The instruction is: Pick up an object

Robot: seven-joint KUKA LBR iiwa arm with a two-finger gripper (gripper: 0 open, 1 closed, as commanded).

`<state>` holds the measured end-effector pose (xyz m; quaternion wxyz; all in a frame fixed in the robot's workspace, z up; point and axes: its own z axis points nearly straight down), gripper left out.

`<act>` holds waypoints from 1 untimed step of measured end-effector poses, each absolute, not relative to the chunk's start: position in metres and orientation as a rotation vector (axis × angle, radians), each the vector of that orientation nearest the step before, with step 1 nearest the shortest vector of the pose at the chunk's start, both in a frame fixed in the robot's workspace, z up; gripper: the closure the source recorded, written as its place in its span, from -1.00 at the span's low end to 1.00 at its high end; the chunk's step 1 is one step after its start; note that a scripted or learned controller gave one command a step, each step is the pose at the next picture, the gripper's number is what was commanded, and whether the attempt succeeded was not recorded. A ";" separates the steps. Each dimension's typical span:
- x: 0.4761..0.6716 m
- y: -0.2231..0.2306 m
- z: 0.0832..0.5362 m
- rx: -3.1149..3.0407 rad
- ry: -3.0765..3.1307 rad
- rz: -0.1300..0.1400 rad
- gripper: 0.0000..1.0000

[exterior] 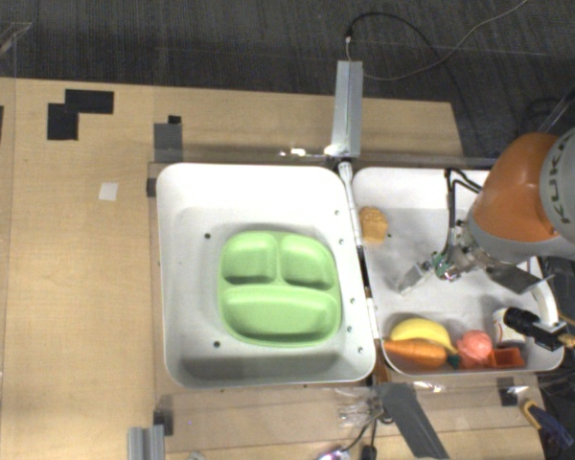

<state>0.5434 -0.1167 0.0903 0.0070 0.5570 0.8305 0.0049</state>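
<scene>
The claw sits low over the right bin, and it's a tough read: the fingers are small, grey and blurred against the white floor, so I cannot tell how wide they stand or whether anything is between them. The arm comes in from the right, its orange band bulging over the bin's far corner and covering part of that rim, while the wrist hides the bin floor just right of the claw. Up and to the left of the claw, close to the divider, lies a small tan, rough-looking lump, something like a cookie or a bread piece, hard to say which. Below the claw, along the bin's near wall, the pile of play food: a yellow banana, curved and smooth, resting on top of an orange carrot; just right of those a pinkish round fruit, and beside it a small red block, partly cut off by the rim. None of these touches the claw. Well to the left of the claw, across the divider, the left bin holds a light green tray, glossy plastic with rounded corners, moulded into three compartments, two small above one long. Both bins are shallow, smooth and white, set on a pale wooden bench.
</scene>
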 end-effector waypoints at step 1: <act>0.584 -0.157 0.127 1.833 2.544 0.005 -1.00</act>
